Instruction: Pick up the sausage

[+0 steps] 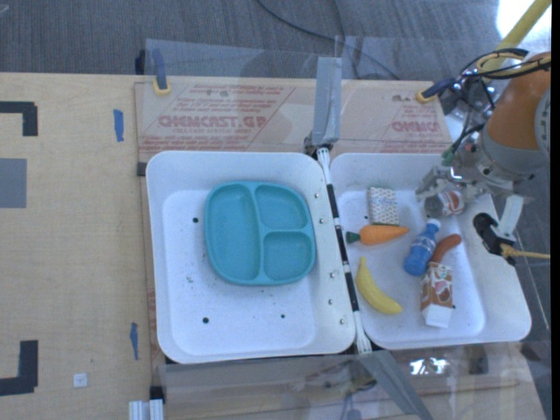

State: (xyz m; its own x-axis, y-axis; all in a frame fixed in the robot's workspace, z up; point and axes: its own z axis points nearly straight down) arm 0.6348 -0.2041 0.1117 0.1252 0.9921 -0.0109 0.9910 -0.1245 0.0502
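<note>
In the camera view, two white bins sit side by side. The left bin (175,261) holds a teal divided plate (260,233). The right bin (499,318) holds the clutter: a small patterned packet (382,206), a carrot (381,234), a banana (376,289), a blue bottle (421,249), a tube (437,295), and the sausage (446,247). The sausage is reddish-brown and lies at a slant, its lower end touching the top of the tube and the bottle just beside it on the left.

The arm (518,121) comes in at upper right, and the gripper (448,195) hangs over the bin's far right part, just above the sausage's upper end. I cannot tell how its jaws stand; the wrist hides them.

To grasp well, the gripper should probably shift slightly toward the sausage's middle, turn so its jaws close across the narrow width, and descend clear of the bottle and tube. Crowding on both sides is the main risk.
</note>
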